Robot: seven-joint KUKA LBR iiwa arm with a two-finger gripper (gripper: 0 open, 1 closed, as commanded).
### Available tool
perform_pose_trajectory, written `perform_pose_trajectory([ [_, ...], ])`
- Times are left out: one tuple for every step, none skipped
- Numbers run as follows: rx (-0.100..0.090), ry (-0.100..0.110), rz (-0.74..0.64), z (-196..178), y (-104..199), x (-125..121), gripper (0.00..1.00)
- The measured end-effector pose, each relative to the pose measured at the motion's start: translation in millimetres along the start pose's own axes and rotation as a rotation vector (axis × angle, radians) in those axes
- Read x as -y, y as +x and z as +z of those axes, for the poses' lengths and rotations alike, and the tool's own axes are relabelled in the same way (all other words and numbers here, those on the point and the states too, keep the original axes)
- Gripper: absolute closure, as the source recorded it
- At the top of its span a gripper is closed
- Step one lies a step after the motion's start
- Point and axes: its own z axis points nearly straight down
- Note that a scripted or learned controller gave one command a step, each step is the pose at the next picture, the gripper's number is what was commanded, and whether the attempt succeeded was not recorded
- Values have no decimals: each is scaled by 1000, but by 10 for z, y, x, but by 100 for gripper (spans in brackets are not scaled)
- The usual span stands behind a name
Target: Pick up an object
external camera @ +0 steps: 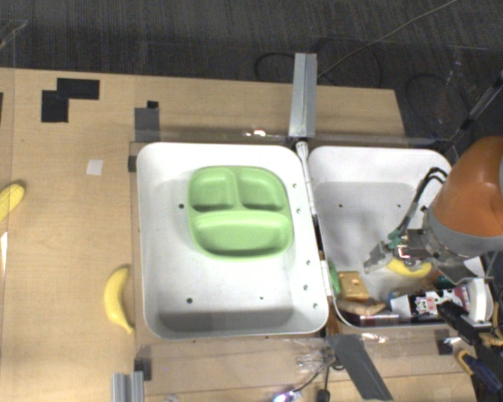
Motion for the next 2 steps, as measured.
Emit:
perform_pose_trajectory([
  [17, -32, -329, 232, -561, -96, 0],
  [5, -22, -330, 191, -520, -76, 100],
])
